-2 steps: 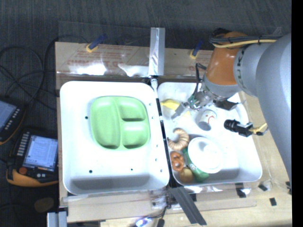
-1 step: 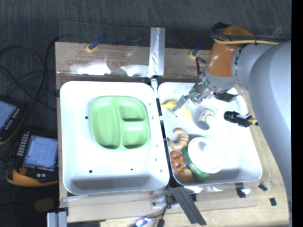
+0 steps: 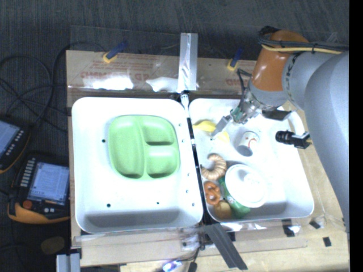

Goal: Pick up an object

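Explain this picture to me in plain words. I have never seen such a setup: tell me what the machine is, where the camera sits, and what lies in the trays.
One camera looks down at a slant on a bench. The grey machine with the orange band is a robot arm reaching in from the right. Its tool is low in the right bin, beside a yellow object. That bin also holds a small white cup, a white and green lidded tub, a ring-shaped pastry and a pretzel. The left bin holds a green divided tray. Nothing visibly sits between the tool's fingers.
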`<state>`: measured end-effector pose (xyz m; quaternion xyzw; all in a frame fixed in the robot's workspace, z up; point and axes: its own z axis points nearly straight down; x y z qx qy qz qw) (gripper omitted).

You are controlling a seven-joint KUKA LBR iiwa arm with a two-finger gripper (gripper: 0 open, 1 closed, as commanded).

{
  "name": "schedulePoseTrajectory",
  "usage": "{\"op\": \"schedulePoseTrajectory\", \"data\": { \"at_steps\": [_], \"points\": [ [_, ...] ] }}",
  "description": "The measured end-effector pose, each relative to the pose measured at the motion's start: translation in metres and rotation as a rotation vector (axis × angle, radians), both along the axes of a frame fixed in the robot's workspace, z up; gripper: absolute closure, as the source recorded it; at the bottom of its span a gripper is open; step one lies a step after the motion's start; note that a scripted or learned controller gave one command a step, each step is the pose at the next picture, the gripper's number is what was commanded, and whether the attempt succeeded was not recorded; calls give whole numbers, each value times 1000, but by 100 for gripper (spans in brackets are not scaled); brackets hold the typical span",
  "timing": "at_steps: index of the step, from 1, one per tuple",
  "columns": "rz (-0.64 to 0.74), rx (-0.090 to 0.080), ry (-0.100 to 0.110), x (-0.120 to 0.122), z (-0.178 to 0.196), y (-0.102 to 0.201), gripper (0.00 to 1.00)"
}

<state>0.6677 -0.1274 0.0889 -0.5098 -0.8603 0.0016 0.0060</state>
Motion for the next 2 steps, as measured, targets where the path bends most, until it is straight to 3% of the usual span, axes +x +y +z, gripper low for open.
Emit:
{"op": "schedulePoseTrajectory", "data": {
  "at_steps": [1, 2],
  "points": [
    [1, -7, -13, 2, 10, -1, 100],
    [7, -3, -13, 1, 95, 77, 100]
  ]
}}
